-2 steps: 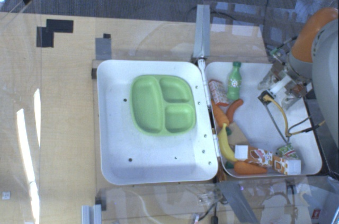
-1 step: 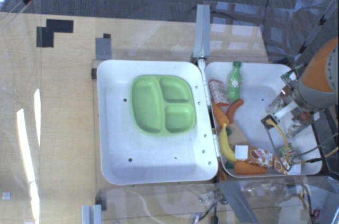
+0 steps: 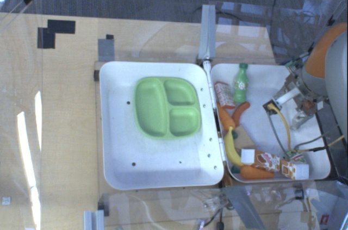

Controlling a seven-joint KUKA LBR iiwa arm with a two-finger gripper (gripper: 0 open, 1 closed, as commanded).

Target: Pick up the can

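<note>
Camera view: you look down on the desk point(image 3: 54, 115) with two white bins; the arm comes in from the right.
Landmark: the green bottle point(image 3: 241, 84), in the right bin point(image 3: 261, 131) with its cap toward the far wall.
Can: the can point(image 3: 222, 94) lies on its side just left of the green bottle, tight along the bin's left wall.
Neighbours: an orange piece point(image 3: 227, 118) sits just nearside of the can, and you cannot tell whether they touch; the banana point(image 3: 232, 150), carrot point(image 3: 255, 172) and carton point(image 3: 283, 165) lie farther nearside of the bottle.
Gripper: the gripper point(image 3: 302, 113) hangs well to the right of the green bottle, over bare bin floor; you cannot tell whether it is open or closed, and nothing shows in it.
Why so placed: the can probably rests lengthwise against the wall, so your only free side looks like the one facing the bottle.
Stage: judged as approach not yet made; the can is untouched.
Next move: it likely calls for crossing leftward past the bottle and lining up across the can's width.
Risk: the wall and the bottle may crowd the grasp, and a round can could roll.
Left bin: the left bin point(image 3: 117, 131) holds a green tray point(image 3: 166, 106), well left of the bottle and apart from the task.
</note>
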